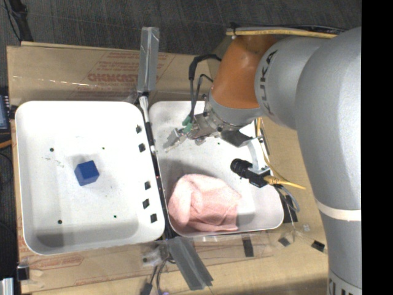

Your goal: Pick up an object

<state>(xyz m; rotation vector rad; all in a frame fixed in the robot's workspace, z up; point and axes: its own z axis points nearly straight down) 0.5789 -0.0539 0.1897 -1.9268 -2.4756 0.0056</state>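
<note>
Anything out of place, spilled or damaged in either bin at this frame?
Nothing stands out. The blue cube sits alone in the left bin; the pink cloth lies crumpled in the right bin, below the gripper. No spill or damage shows.

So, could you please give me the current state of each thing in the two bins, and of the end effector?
Blue cube: resting flat in the left bin, untouched.
Pink cloth: bunched up at the near side of the right bin, not gripped.
End effector: over the right bin's far side, apart from the cloth, holding nothing visible.
</note>
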